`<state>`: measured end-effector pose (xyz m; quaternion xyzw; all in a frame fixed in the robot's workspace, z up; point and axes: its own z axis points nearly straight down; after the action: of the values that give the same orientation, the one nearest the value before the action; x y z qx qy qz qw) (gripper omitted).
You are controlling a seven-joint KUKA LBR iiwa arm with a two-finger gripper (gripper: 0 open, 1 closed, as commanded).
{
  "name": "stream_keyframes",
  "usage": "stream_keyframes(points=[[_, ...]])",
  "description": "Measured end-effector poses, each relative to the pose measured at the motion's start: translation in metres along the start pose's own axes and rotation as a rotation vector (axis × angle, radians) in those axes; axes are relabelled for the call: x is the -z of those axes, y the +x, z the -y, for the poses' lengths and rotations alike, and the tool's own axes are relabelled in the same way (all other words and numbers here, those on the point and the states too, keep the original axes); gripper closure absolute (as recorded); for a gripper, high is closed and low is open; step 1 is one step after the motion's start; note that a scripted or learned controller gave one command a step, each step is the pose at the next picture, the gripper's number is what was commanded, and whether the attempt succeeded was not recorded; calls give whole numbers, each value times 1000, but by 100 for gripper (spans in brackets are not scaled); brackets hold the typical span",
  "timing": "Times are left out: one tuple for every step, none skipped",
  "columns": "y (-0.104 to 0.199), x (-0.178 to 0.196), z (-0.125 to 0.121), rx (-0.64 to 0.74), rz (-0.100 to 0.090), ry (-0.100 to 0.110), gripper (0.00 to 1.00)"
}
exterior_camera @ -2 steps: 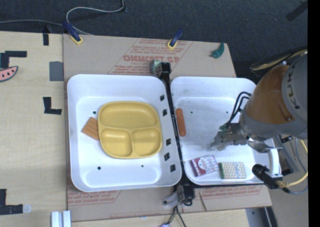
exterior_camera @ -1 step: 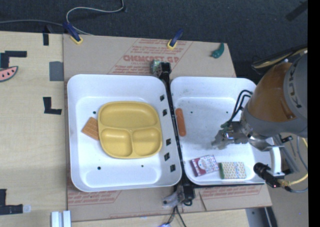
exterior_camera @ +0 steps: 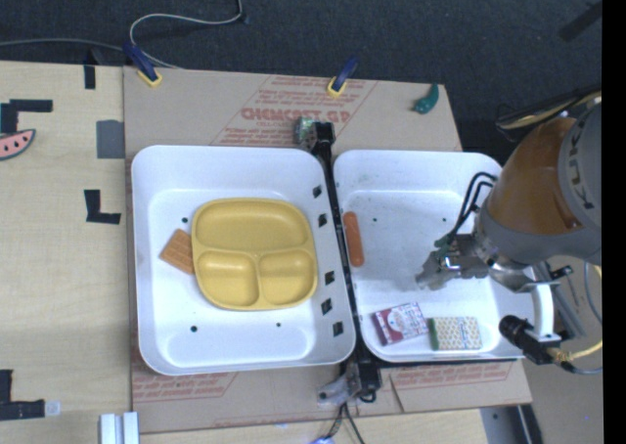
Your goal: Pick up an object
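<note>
Here the pincer (exterior_camera: 437, 271) hangs low inside the right bin (exterior_camera: 391, 166), reaching in from the right side of the camera view, with its tip over bare white floor near the middle of that bin. Whether its tips stand apart or together cannot be told at this slant, and nothing is seen caught in it. The task names no particular thing, so the nearest candidates matter. Two lie just below the pincer toward the bin's near wall: a small red-and-white packet (exterior_camera: 399, 323) and, just beside it on the right, a pale speckled green-edged packet (exterior_camera: 456, 333). Both lie flat, and the speckled one's long side runs roughly across the view. A third candidate, an orange sausage-shaped piece (exterior_camera: 353, 239), lies to the pincer's left against the divider between the bins, its long axis running up and down the view. It is somewhat farther off than the packets. The left bin (exterior_camera: 156, 237) holds a yellow divided plate (exterior_camera: 256, 251) with a brown wafer-like piece (exterior_camera: 178, 251) tucked at its left edge, well apart from the arm. Judging from this, the shortest move is toward the near wall, onto one of the two packets, though flat things will probably be hard to pinch.
</note>
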<state>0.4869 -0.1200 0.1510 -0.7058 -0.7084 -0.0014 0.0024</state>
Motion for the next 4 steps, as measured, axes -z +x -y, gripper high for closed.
stream_keyframes(points=[[78, 33, -86, -1, 5, -2, 100], [77, 33, -85, -2, 6, 0, 0], [23, -40, -31, -4, 6, 3, 0], [24, -30, -31, -3, 5, 2, 100]])
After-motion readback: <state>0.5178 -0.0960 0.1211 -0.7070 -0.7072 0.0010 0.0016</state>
